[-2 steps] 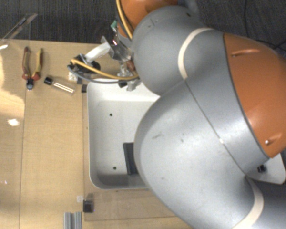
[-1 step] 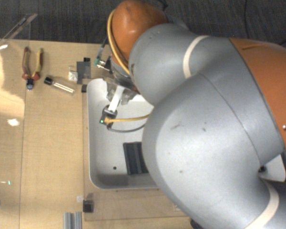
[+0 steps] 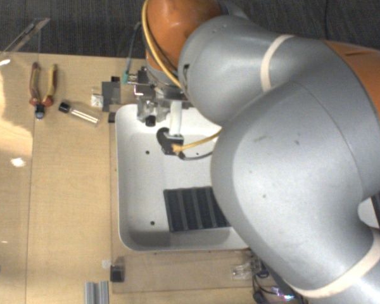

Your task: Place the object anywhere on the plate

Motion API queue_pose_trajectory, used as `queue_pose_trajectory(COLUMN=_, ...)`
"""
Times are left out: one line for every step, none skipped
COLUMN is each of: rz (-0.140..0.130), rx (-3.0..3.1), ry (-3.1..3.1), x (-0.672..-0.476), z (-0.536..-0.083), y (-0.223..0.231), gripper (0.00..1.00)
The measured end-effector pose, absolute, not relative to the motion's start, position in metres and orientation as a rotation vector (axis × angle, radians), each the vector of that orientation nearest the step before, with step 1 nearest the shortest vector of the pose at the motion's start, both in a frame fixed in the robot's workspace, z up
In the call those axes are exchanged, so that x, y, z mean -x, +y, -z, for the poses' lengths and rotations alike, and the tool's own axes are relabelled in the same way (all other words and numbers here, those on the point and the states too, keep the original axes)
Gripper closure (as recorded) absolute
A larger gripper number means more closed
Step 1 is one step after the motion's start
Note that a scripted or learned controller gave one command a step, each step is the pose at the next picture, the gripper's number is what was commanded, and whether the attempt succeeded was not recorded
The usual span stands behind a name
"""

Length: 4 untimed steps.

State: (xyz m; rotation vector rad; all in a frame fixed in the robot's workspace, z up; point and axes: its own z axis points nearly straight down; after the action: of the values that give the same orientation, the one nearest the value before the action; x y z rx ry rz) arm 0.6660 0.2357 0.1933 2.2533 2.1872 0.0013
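Big grey arm over white bin, mid frame. Gripper near bin's top edge; can't tell its state.

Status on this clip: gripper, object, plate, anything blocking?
Gripper low over white bin, far end; fingers unreadable. Dark ribbed block lies in bin. Arm blocks the camera's right side.

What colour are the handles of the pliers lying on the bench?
Red and yellow handles on the pliers, in the camera view.
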Motion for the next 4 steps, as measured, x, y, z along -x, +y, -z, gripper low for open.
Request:
queue_pose_trajectory(rz=-0.001, rx=-2.253, ry=2.188, x=-0.666, z=-0.193, y=0.236, gripper=0.0)
queue_pose_trajectory(rz=-0.002, rx=-2.253, ry=2.187, x=-0.666, z=-0.193, y=0.236, gripper=0.0)
queue_pose_trajectory(rz=-0.003, rx=-2.243, ry=2.196, x=-0.666, z=-0.204, y=0.238, gripper=1.0)
queue_pose_trajectory(rz=-0.004, rx=-2.233, ry=2.204, x=-0.666, z=-0.214, y=0.24, gripper=1.0)
